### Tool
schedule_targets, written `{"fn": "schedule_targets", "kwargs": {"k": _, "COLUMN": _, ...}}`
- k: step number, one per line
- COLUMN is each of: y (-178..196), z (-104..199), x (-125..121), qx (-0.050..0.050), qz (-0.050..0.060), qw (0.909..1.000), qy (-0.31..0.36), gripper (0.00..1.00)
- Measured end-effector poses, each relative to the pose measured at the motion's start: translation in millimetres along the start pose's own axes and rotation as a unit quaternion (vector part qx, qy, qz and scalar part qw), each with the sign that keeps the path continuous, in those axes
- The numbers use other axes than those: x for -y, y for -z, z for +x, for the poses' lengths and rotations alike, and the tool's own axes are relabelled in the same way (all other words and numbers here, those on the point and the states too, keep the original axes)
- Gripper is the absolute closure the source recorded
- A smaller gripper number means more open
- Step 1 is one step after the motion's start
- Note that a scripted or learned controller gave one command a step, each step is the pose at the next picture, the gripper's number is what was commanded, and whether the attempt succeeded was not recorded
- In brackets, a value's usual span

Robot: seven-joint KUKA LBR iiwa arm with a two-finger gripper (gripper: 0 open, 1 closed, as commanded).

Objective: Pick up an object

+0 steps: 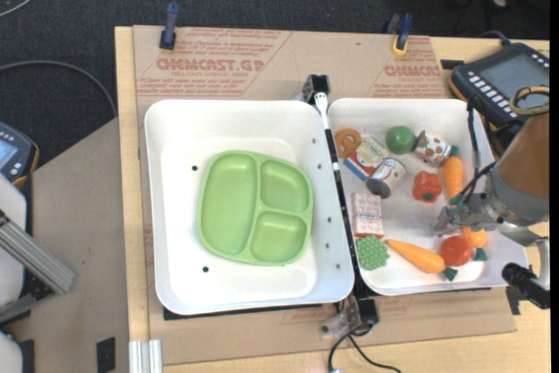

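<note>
The right bin (397, 109) holds several toy foods: a green ball (401, 138), a red pepper (426, 186), an orange piece (453, 176), a long carrot (417, 254) and a red tomato (456, 251). My gripper (452, 219) hangs low over the bin's right side, just above the tomato and next to a small orange fruit (475, 237). The grey wrist (515, 196) hides what lies directly beneath it. Nothing shows as lifted off the bin floor.
A green divided plate (256, 207) lies in the left bin (166, 188). Also in the right bin are a pink packet (367, 214), a green bumpy piece (370, 252), a small can (384, 175), a pretzel ring (348, 140) and a strawberry-print item (432, 148). A black pendant (502, 83) sits at the far right.
</note>
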State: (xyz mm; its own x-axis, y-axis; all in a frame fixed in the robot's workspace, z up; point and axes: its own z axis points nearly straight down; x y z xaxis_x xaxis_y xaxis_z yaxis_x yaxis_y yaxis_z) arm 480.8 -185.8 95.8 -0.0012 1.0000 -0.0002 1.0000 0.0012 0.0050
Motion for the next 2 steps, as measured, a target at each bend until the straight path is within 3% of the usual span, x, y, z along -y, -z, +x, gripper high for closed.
{"fn": "schedule_targets", "kwargs": {"k": 1, "y": 9.9, "z": -0.2, "x": -0.3, "qx": 0.001, "qz": -0.001, "qw": 1.0, "qy": -0.001, "gripper": 1.0}}
{"fn": "schedule_targets", "kwargs": {"k": 2, "y": 71.6, "z": -41.0, "x": -2.5, "qx": 0.003, "qz": -0.001, "qw": 1.0, "qy": -0.002, "gripper": 1.0}}
